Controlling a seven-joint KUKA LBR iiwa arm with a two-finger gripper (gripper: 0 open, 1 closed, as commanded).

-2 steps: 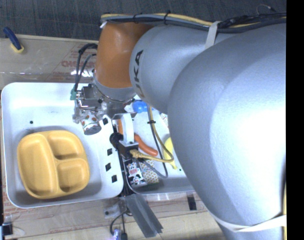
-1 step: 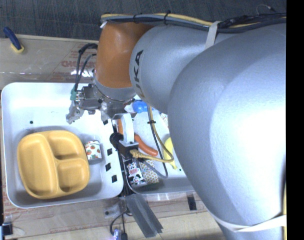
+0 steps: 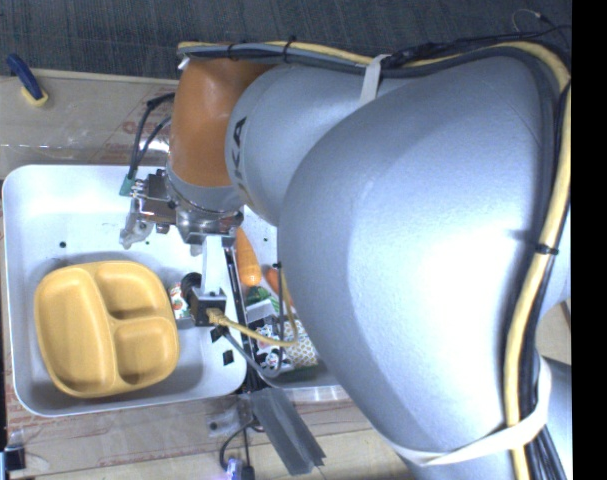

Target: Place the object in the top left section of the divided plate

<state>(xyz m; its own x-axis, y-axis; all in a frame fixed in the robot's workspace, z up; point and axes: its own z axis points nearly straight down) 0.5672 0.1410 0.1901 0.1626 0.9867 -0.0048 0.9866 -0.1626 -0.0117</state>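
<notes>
The pincer (image 3: 143, 218) hangs near the plate (image 3: 103, 333), its opening impossible to tell. If it carries nothing, any release here would leave the plate bare.

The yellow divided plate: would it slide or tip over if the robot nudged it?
The yellow plate would probably slide rather than tip, since it lies flat and low on the smooth floor of the white bin. Its glossy, moulded look suggests stiff plastic, likely light for its size.
</notes>
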